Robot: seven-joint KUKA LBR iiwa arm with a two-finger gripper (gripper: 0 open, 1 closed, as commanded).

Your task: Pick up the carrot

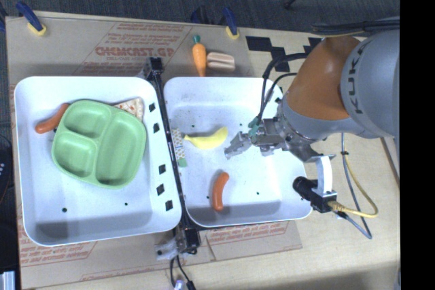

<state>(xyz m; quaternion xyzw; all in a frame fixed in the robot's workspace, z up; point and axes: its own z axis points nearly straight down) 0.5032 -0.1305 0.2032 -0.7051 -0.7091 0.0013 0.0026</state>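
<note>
While my arm point(340, 92) leans in from the right, I read the bench from its front edge backwards. Nearest me in the right bin point(272, 208) lies a reddish sausage point(218, 190), slightly tilted and apart from everything else. Just beyond it the gripper point(236, 145) hangs over the middle of that bin, beside the yellow banana point(208, 138) but with nothing between its fingers (whether they are spread or pressed together I cannot tell from this slant). In the left bin point(41, 214) a green divided plate point(99, 143) sits tilted, with a second sausage point(51, 120) poking out from under its left rim and a slice of toast-like food point(132, 106) showing at its upper right corner. Farthest back, outside both bins on the cardboard point(136, 44) behind the right bin's rear wall, the carrot point(198, 58) lies with its green top pointing away, just beside a small tan block point(221, 62) and well apart from the gripper.
</note>
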